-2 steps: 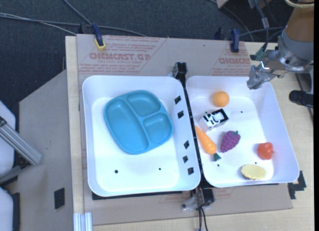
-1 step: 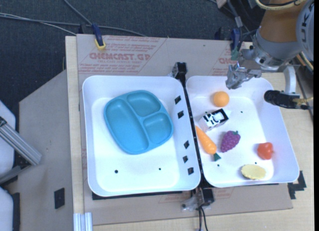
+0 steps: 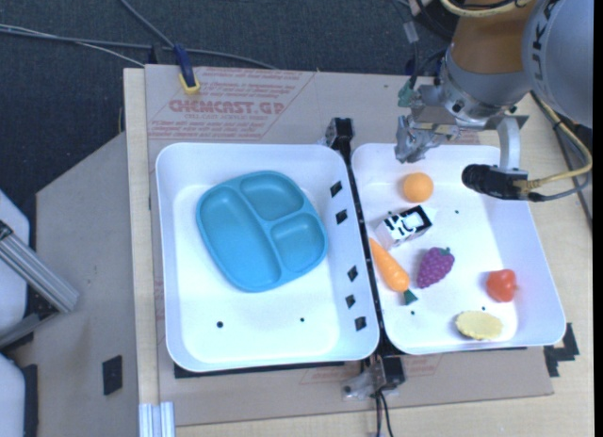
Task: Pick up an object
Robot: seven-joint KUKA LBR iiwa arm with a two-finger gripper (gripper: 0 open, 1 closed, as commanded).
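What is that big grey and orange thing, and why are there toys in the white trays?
It is a robot arm that reaches in from the right. The camera looks down from above the bench. At the arm's tip is its gripper, a pincer for grabbing things, hanging over the right bin. In that bin lie toy foods: an orange, a carrot, purple grapes, a red tomato, a yellow piece and a small black and white block. The left bin holds a blue divided plate. It has to pick one up, and holds nothing yet.
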